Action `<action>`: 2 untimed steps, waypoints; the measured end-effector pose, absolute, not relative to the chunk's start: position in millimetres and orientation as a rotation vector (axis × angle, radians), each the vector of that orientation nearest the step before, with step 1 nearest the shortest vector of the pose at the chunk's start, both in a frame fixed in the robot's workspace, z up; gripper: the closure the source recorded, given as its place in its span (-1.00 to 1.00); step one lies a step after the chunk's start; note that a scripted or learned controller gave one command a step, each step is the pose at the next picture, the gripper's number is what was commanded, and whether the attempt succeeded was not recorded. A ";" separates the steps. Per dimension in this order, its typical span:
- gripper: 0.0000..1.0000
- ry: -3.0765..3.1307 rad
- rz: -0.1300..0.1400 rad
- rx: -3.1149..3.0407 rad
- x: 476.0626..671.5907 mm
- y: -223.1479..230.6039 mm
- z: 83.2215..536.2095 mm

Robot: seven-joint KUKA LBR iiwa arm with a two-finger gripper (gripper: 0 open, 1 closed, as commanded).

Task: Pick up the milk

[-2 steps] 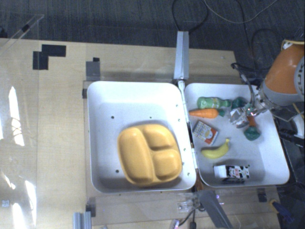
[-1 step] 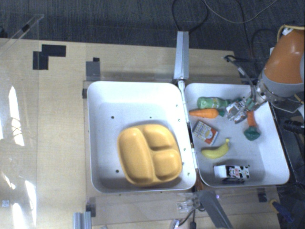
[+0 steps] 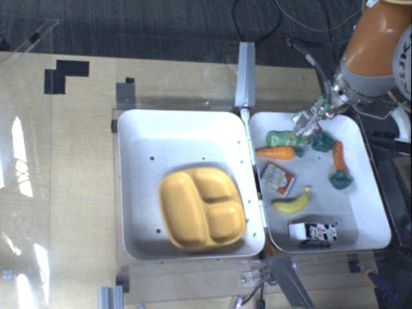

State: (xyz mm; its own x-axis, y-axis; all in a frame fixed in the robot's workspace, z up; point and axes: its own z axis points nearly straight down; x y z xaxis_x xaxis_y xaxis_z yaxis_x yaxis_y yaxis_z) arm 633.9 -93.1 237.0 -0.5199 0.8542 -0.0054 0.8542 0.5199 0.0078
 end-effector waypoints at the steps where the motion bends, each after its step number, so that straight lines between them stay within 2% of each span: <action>1: 1.00 2.890 0.005 1.205 639.7 -84.2 299.3; 2: 1.00 2.941 0.005 1.070 641.0 -80.0 438.8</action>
